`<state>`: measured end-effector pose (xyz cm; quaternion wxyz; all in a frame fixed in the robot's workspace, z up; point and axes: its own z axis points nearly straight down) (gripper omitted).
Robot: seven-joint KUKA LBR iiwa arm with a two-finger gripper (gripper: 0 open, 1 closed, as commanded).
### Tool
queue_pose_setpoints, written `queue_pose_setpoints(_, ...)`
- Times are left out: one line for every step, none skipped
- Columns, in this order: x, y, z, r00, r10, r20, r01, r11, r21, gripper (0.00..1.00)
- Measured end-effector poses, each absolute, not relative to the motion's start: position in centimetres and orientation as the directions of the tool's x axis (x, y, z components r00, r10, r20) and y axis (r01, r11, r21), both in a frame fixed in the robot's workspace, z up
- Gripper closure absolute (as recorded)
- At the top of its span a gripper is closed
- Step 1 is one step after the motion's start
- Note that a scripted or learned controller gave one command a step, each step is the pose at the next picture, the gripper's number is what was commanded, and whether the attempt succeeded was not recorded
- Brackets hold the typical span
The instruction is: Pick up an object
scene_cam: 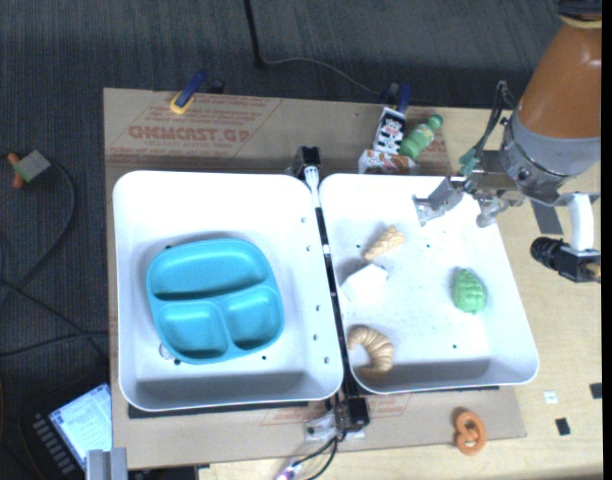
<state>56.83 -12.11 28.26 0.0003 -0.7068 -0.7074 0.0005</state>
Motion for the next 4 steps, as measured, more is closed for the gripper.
queue_pose_setpoints(58.5, -16.6, 13.8, 0.001, 1.0, 0.0, 1.0, -0.001, -0.004, 0.0)
queue_pose_setpoints(56.8, -12.6, 8.8, 0.0, 1.0, -0.002, 1.0, 0.0, 0.005, 0.0)
queue_pose_setpoints(54.6, -9.7, 8.8, 0.001, 1.0, -0.005, 1.0, -0.001, 0.01, 0.0)
queue_pose_setpoints(63.3, -11.3, 13.1, -0.001, 1.0, -0.002, 1.0, 0.001, 0.002, 0.0)
